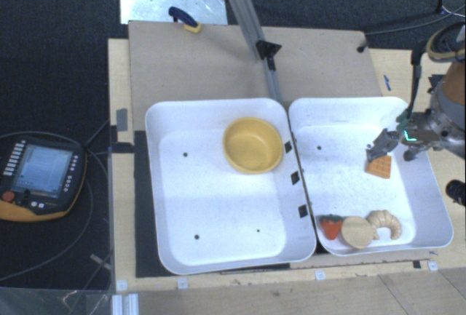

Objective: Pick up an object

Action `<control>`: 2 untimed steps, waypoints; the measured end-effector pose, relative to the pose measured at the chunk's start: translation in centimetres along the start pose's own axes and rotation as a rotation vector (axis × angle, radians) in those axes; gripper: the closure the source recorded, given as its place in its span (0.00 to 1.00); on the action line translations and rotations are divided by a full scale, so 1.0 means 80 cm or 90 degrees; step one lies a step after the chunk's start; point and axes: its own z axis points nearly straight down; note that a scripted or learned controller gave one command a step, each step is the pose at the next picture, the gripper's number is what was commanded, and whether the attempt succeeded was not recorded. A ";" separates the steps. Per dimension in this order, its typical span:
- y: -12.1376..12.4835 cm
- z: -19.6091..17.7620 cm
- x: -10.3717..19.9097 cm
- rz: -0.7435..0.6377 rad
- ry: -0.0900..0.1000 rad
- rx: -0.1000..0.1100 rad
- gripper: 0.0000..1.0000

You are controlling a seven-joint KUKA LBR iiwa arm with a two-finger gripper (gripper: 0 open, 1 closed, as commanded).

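My gripper point(397, 150) hangs over the right side of the right bin point(342, 124), reaching in from the right edge. Its two dark fingers stand apart, open, with nothing between them. An orange wedge-shaped piece point(378, 167) lies on the bin floor just below the left fingertip point(380, 146); whether the tip touches it is unclear. Along the bin's front edge lie a red strawberry point(330, 226), a round beige disc point(357, 232) and a croissant point(385, 222). A yellow bowl point(253, 145) sits upright at the back right of the left bin point(167, 182).
A metal pole point(247, 12) slants down to the seam between the bins at the back. A control pendant point(40, 175) lies on the dark floor to the left. Black cables point(415, 81) hang near the arm at the right.
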 end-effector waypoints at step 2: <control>0.009 0.057 0.002 0.000 0.000 0.002 0.00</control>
